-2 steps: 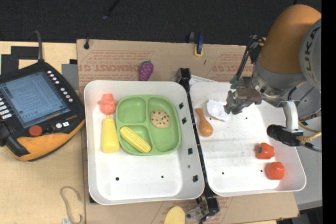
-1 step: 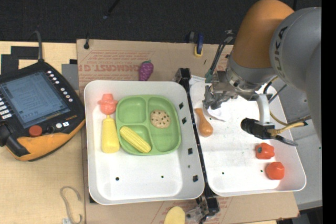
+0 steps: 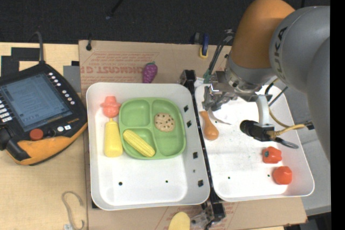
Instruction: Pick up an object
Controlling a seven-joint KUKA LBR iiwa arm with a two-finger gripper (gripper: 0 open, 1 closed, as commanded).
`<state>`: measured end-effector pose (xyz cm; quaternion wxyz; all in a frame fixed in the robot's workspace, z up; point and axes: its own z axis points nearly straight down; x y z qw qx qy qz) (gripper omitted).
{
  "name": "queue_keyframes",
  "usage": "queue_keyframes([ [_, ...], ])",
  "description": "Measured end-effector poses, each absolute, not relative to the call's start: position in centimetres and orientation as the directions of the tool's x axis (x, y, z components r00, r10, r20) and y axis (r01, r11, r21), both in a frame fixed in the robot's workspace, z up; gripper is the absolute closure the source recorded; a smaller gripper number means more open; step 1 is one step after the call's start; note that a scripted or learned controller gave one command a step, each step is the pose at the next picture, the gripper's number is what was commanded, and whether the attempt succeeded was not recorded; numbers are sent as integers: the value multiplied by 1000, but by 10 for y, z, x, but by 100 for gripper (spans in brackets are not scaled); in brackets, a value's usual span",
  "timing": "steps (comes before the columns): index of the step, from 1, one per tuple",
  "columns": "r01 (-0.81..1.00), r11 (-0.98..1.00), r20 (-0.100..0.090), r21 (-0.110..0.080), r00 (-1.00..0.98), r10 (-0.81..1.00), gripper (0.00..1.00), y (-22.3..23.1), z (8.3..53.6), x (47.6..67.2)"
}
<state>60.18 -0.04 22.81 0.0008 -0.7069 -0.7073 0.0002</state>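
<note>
My gripper [image 3: 214,100] hangs over the far left part of the right bin [image 3: 242,191], under the grey and orange wrist. Just below it an orange gourd-shaped toy [image 3: 208,126] lies on the bin floor by the left wall, close to the gripper; I cannot tell whether they touch. A red pepper [image 3: 272,155] and a red tomato [image 3: 282,174] rest near the bin's right front corner, well away from the gripper.
The left bin [image 3: 140,186] holds a green divided plate [image 3: 178,143] with a cookie [image 3: 164,122] and corn [image 3: 139,143], plus a yellow bottle [image 3: 112,139] and a pink toy [image 3: 110,107]. Purple grapes [image 3: 150,71] lie behind the bins and a teach pendant [image 3: 38,110] lies at the left.
</note>
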Motion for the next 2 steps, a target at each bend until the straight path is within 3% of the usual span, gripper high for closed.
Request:
queue_keyframes([
  [1, 1000, 0, 1, -1, 0, 1000, 100, 8, 232, 607],
  [2, 1000, -2, 0, -5, 2, 1000, 100, 13, 221, 592],
])
